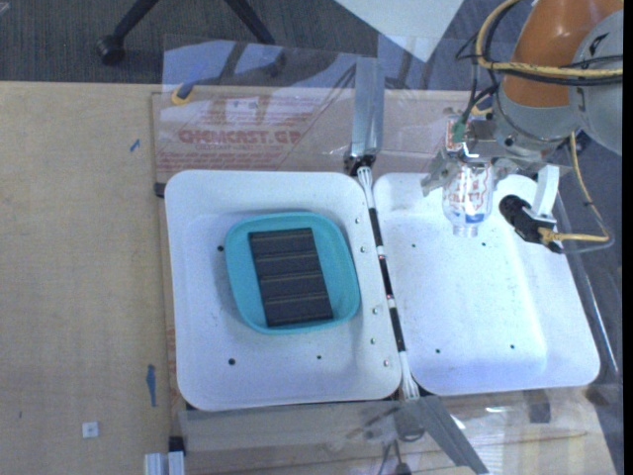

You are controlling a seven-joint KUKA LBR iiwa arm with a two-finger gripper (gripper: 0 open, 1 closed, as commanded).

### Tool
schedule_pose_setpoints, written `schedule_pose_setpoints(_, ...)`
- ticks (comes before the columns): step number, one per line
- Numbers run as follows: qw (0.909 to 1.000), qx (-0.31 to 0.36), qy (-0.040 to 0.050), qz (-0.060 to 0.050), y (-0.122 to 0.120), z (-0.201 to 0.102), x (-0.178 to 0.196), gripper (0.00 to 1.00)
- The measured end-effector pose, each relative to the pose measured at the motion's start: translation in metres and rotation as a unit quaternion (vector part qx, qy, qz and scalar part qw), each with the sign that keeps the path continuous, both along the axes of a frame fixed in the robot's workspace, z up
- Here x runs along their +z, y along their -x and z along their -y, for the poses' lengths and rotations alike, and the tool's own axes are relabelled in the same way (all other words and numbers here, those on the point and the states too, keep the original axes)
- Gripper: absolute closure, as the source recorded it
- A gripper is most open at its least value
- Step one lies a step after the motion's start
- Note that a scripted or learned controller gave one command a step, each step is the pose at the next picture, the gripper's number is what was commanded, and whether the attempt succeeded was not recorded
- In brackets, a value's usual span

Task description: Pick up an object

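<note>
Over right bin (pixel 495 344), gripper (pixel 467 206) grips small clear bottle (pixel 466 198) between fingers; light, slick, crushable, so hold mid-body; teal tray (pixel 242 255) in left bin (pixel 198 354)

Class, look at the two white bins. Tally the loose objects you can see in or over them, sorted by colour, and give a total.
Teal: 1, the dish in the left bin
Black: 1, the ridged block lying on that dish
Clear: 1, the small bottle under the gripper, over the right bin
Total: 3
</note>
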State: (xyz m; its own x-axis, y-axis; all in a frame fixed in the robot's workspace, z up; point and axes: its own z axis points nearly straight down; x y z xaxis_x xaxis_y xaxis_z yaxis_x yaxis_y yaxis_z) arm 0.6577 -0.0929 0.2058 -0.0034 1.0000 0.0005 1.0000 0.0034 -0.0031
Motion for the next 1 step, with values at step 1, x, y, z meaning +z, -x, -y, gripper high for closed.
schedule_pose_setpoints(1, 0.9975, 0.071, 0.0001, 0.000, -0.0087, 0.0491, -0.0519, 0.00)
